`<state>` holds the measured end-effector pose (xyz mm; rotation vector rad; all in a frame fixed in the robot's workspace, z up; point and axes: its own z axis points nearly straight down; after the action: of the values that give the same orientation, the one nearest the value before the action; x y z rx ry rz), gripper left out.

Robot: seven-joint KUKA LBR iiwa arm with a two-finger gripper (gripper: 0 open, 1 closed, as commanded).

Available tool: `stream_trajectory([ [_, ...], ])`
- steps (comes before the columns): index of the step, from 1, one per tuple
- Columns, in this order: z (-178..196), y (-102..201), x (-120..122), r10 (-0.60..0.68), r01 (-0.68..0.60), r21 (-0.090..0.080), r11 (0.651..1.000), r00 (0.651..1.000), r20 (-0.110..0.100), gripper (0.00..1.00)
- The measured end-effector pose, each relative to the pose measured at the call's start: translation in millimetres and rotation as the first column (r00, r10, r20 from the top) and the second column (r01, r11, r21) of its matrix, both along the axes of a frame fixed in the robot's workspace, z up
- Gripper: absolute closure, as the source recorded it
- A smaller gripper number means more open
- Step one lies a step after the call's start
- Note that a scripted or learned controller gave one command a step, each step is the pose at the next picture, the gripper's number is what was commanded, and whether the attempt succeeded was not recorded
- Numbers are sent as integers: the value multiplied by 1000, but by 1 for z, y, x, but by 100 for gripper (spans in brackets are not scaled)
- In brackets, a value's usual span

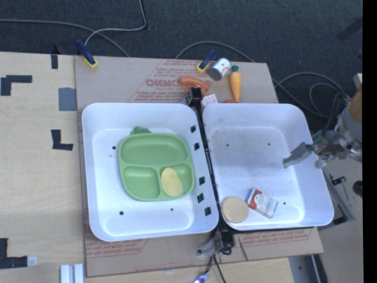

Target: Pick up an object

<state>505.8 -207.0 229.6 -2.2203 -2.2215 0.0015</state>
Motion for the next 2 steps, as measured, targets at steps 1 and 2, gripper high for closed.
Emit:
stream_trajectory([
  [1,-67,68,26,2,-2,1,1000,1000,-2,0],
  [2,-142,69,-22,-1,1,2,1000,1000,0,0],
])
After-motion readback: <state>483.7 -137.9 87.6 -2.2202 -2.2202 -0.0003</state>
